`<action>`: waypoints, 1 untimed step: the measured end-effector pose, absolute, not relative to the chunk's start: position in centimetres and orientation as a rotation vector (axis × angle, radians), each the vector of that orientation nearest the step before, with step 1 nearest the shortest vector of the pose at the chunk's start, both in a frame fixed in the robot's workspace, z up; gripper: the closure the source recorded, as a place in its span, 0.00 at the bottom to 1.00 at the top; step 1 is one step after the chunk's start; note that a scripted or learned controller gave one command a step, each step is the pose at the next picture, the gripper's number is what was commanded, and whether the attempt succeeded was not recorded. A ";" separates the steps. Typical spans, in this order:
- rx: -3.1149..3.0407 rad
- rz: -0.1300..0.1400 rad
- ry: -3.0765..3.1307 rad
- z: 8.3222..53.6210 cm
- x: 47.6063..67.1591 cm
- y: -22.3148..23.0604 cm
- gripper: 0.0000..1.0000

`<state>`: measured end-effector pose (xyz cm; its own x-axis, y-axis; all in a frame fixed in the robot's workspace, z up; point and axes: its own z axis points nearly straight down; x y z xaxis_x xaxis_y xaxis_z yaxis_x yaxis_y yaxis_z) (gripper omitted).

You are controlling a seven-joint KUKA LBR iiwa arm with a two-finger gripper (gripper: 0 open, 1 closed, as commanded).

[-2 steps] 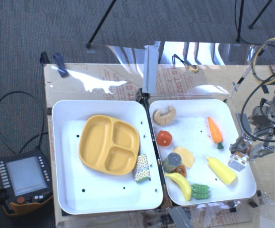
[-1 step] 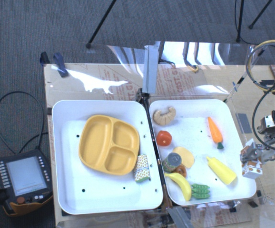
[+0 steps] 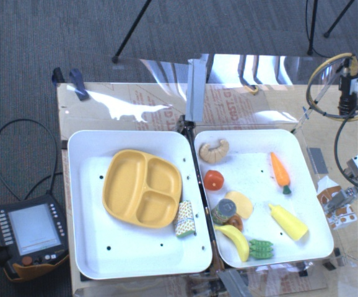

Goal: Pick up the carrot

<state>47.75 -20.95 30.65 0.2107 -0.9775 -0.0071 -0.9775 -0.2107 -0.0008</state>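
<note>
Two shallow white bins side by side on the worktop (image 3: 129, 107). In the right bin (image 3: 303, 166), toward its far right part: carrot (image 3: 280, 171), orange body with green stalk end pointing near, lying flat and apart from everything else. Near it on the near right, a yellow squeeze bottle (image 3: 288, 222). At the far left corner, a croissant (image 3: 214, 150); just nearer, a tomato (image 3: 213, 180). Along the near left: a small can (image 3: 225, 210) touching a pale yellow round piece (image 3: 241, 204), a banana (image 3: 236, 240), and a green piece (image 3: 261, 249) beside the banana tip. In the left bin (image 3: 83, 228): yellow divided plate (image 3: 142, 189) and a patterned sponge (image 3: 184, 219) at its near right edge. On the floor left: teach pendant (image 3: 27, 234). State of the claw: cannot tell.
</note>
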 end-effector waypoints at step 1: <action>-2.713 0.009 1.573 31.5 47.8 -19.3 1.00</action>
<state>47.78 -19.32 31.51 0.4966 -0.8679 -0.0081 -0.8680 -0.4966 -0.0021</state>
